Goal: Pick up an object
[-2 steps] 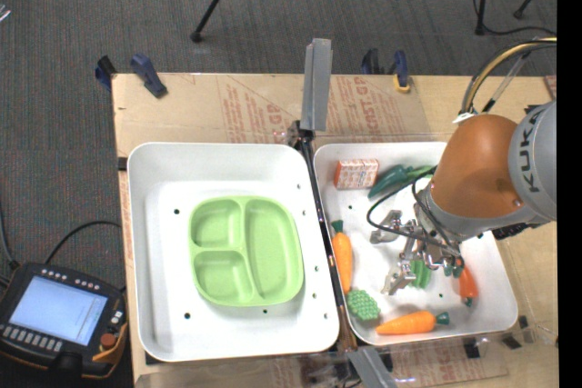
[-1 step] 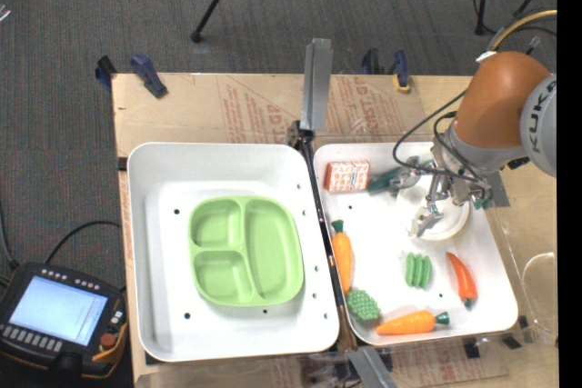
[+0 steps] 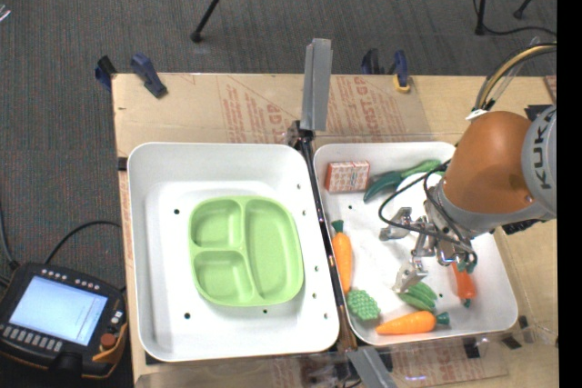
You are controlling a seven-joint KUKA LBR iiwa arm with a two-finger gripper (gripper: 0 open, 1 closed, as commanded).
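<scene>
gripper [image 3: 417, 273] above green toy [image 3: 420, 295]

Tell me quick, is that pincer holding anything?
Pincer: cannot be told; it hangs low in the right bin, just above a green toy.

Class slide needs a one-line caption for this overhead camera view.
KUKA arm's gripper lowered over toy vegetables in the right bin; a green divided plate sits in the left bin.
</scene>
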